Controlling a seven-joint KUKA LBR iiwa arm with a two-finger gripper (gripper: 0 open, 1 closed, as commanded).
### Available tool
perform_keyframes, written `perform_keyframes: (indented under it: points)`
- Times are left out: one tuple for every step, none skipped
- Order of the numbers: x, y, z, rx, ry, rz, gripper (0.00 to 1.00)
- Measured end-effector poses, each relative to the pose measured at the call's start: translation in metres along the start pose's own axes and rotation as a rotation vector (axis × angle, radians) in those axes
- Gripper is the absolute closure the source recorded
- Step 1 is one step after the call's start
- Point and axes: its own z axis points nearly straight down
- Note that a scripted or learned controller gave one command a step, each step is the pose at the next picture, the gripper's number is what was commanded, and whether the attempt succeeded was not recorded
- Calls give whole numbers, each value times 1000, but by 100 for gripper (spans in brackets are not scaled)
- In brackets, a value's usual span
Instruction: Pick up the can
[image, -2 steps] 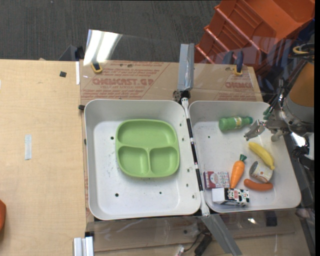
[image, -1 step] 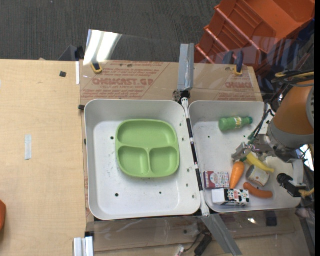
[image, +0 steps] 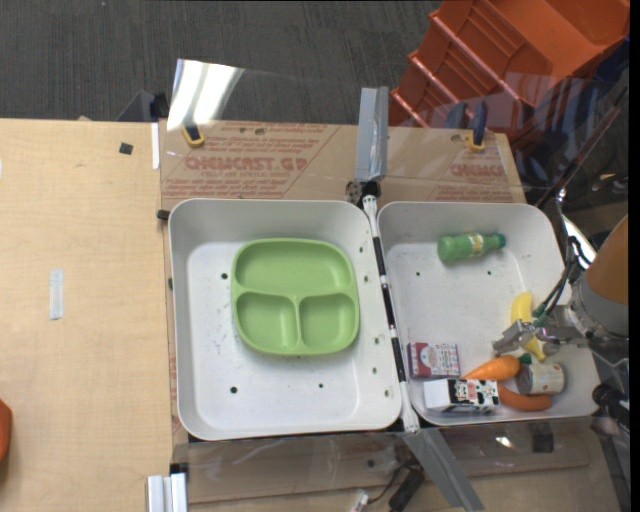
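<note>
Crowded against the right bin's (image: 455, 215) near-right rim, the can (image: 541, 378) lies beneath the tool (image: 522, 338), grip unclear.

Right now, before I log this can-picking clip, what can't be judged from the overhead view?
- Gripper: too small and cluttered among the toys to tell its finger state.
- Small grey metal can: partly covered by the orange toy carrot; contact with the gripper is unclear.
- Grey arm: cut off by the right edge.
- Small carton labels: too small to read.
</note>
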Motion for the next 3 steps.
perform_keyframes:
  points:
    - [0, 1, -9, -2, -2, 1, 100]
    - [59, 8, -117, -2, -10, 23, 100]
    - [59, 8, -117, -2, -10, 24, 0]
